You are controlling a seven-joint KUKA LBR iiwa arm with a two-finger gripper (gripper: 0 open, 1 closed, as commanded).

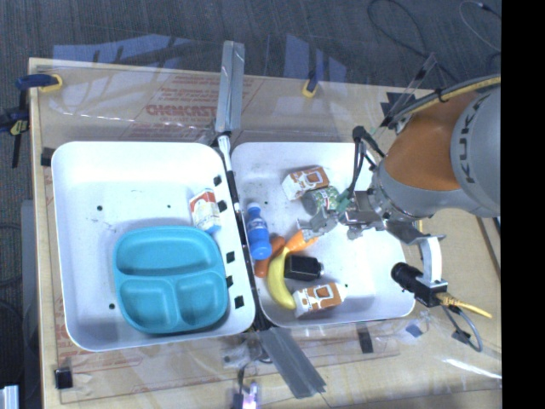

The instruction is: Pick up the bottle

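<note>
The tool [317, 220], grip state unclear, hangs right of the bottle [255, 232]; crowding banana [279, 281] may spoil the grasp.

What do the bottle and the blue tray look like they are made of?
The bottle looks like glossy blue plastic, judging by bright highlights along its side. The blue tray looks like matte moulded plastic: even colour, soft rounded compartments, no sharp glints. Neither can be confirmed by sight.

Robotics lab or test cell: wooden counter [111, 83] under clear plastic sheet, clamped at edges w/ blue clamps [37, 82]; two white bins [77, 173] fixed side by side; grey-orange industrial arm [443, 156]; loose cables [400, 24] over grey carpet floor [128, 11].
</note>
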